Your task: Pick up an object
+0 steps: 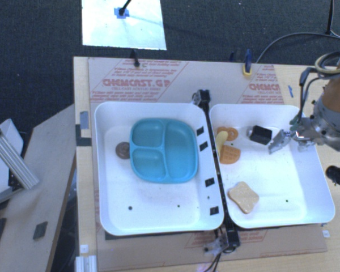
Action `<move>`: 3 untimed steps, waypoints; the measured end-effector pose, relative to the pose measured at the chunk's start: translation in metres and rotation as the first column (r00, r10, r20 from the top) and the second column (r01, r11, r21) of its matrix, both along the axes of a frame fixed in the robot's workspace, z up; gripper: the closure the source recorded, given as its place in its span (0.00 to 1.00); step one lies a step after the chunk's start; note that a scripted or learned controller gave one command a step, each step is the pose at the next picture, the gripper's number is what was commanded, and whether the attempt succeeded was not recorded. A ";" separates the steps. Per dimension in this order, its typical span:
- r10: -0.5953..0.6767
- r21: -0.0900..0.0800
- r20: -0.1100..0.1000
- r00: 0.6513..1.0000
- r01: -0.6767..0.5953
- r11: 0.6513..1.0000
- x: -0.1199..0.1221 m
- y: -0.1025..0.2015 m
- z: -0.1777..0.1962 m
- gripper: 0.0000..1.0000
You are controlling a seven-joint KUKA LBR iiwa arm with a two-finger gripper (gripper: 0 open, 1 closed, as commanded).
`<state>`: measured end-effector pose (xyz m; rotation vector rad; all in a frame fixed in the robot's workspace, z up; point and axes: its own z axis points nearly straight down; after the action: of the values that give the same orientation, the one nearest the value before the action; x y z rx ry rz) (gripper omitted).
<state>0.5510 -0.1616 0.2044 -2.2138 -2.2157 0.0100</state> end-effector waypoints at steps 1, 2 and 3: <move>0.003 -0.002 0.012 1.000 -0.003 1.000 0.003 0.000 0.007 0.00; 0.000 -0.002 0.009 1.000 0.000 1.000 0.007 -0.005 -0.037 0.00; 0.000 -0.002 0.010 1.000 0.000 1.000 0.006 -0.003 -0.086 0.00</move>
<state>0.5573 -0.1642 0.1183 -2.2190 -2.2218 0.0011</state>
